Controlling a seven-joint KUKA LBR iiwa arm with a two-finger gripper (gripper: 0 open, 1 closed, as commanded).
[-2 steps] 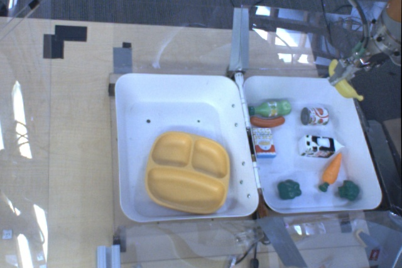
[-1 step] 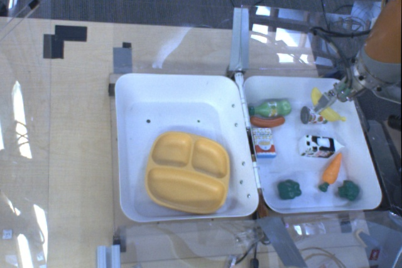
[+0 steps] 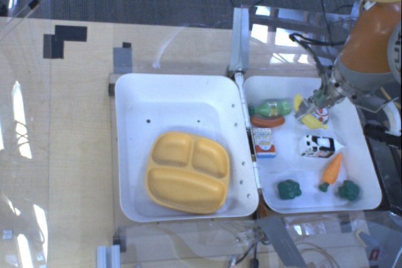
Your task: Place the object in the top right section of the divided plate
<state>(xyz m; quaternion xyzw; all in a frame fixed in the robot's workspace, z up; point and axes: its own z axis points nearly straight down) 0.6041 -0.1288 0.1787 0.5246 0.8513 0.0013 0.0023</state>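
Note:
The yellow divided plate [image 3: 187,172] lies in the left bin [image 3: 135,135], a little front of centre, and its top right section [image 3: 210,156] holds nothing. My gripper [image 3: 318,106] hangs low over the back of the right bin [image 3: 369,180], directly above a small yellow object [image 3: 309,120]. It covers part of that object. Another yellow piece [image 3: 299,101] shows just to the gripper's left. Whether the gripper touches or grips the object is hidden by the wrist.
The right bin also holds a green bottle [image 3: 271,108], a red sausage-like item [image 3: 267,122], a small carton [image 3: 264,142], a black-and-white carton [image 3: 317,146], a carrot [image 3: 331,171] and two green broccoli pieces [image 3: 289,189] [image 3: 348,189]. A metal rail [image 3: 246,128] divides the bins.

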